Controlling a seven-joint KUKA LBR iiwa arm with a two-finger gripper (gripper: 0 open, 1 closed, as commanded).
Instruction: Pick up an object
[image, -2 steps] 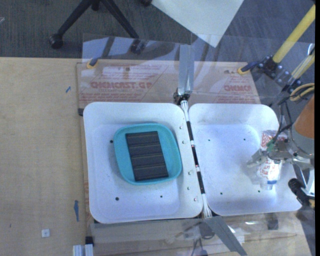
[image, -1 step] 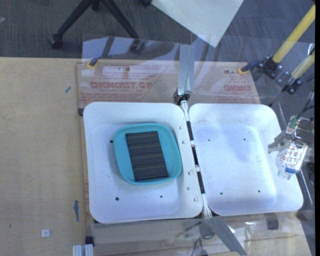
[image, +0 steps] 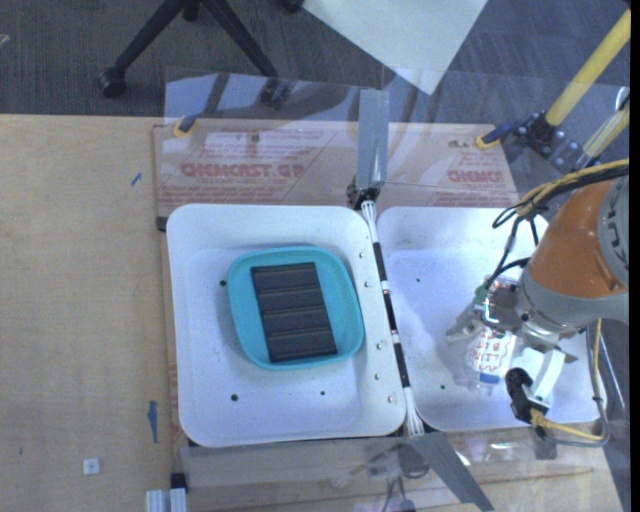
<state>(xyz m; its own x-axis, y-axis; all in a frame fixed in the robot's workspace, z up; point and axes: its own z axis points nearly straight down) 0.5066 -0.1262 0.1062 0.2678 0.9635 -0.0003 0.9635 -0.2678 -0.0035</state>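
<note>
A small clear plastic bottle (image: 489, 356) with a red-and-white label lies in the right bin (image: 430, 270), near its front right. My gripper (image: 497, 318) hangs directly over the bottle's upper end and hides part of it. I cannot see whether it is touching the bottle. The grey arm with its orange band (image: 585, 250) reaches in from the right. In the left bin (image: 200, 400) a teal tray (image: 292, 306) holds a dark ridged insert.
A raised divider with cable runs between the two bins (image: 385, 300). A black cable and connector (image: 520, 390) hang off the wrist near the right bin's front edge. Clear panels stand behind the bins.
</note>
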